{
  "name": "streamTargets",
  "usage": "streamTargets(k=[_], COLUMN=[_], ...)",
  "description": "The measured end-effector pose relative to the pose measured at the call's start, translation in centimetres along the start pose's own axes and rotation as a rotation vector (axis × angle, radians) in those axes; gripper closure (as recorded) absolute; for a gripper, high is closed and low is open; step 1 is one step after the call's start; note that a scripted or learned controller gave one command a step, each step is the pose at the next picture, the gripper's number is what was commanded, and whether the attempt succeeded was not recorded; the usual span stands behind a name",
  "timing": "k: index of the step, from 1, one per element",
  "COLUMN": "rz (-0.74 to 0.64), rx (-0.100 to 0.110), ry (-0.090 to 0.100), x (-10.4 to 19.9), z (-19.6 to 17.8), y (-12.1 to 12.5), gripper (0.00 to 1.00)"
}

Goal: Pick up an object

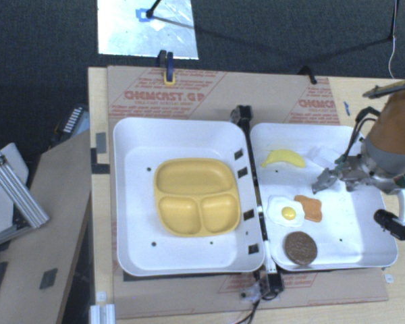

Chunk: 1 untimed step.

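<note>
The right bin (pixel 364 245) holds a yellow banana (pixel 283 158) at its back left, a fried egg (pixel 287 212) and an orange piece (pixel 310 208) in the middle, and a brown round patty (pixel 300 247) at the front. My gripper (pixel 326 180) hangs over the right bin, just right of and above the orange piece, with its grey fingertips pointing left. Nothing shows between them. The arm with its orange band (pixel 396 127) comes in from the right.
The left bin (pixel 131 248) carries a yellow three-compartment plate (pixel 192 196). Black clips (pixel 243 115) join the two bins along the middle. Cardboard (pixel 189 93) lies under both bins. A black part (pixel 391 223) sticks in at the right bin's edge.
</note>
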<state>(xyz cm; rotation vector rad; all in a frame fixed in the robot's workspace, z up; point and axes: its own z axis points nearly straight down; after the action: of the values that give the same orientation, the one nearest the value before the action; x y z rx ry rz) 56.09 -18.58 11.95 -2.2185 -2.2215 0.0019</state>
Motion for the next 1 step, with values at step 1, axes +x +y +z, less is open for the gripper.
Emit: streamTargets(k=[1], rz=[0.000], rx=[-0.006], ry=[-0.002], x=[-0.09], z=[-1.34], y=[0.18], gripper=[1.00])
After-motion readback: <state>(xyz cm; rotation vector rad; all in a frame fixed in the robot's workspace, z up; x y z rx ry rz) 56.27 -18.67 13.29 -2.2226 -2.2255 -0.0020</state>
